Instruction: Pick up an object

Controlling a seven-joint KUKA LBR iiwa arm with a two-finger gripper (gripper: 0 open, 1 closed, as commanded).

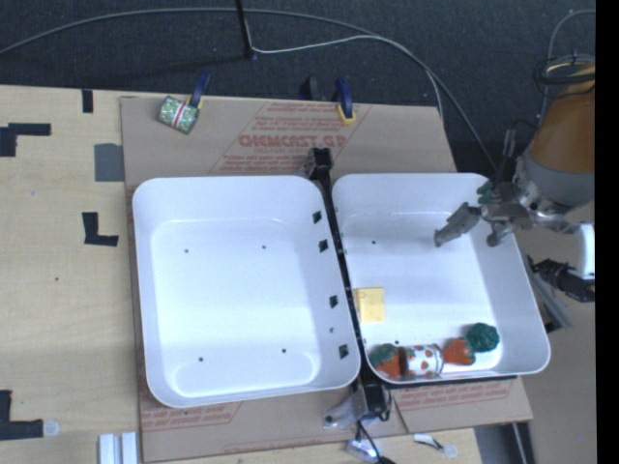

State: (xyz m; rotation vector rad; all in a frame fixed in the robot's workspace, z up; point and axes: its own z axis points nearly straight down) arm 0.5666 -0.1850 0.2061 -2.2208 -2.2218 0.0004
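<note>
Up at the right side of the bench, the gripper (476, 225) hangs over the top right corner of the right bin (416, 196), its two fingers spread apart with nothing between them; one finger (455, 227) reaches out to the left and down over the white floor, the other sits shorter near the bin's right wall. Behind it the grey arm (556, 177) comes in from the right, with the orange band (568, 133) above the wrist. All the loose things in that bin lie well apart from the gripper, down along its near edge: a small yellow square block (369, 304) lies flat just beside the divider between the bins, and below it a row sits against the bottom wall, made up of an orange and green piece (387, 359), a white can with red marks (423, 360) lying on its side, a red piece (458, 353) and a dark green lump (482, 336) at the right end. These small pieces may be toy foods, though they are too blurred to tell. The left bin (232, 288) shows its bare white floor. On the brown board behind the bins a small green patterned box (179, 114) lies near the left corner, with a blue clamp (199, 89) beside it and a blue and yellow clamp (344, 101) farther right.
</note>
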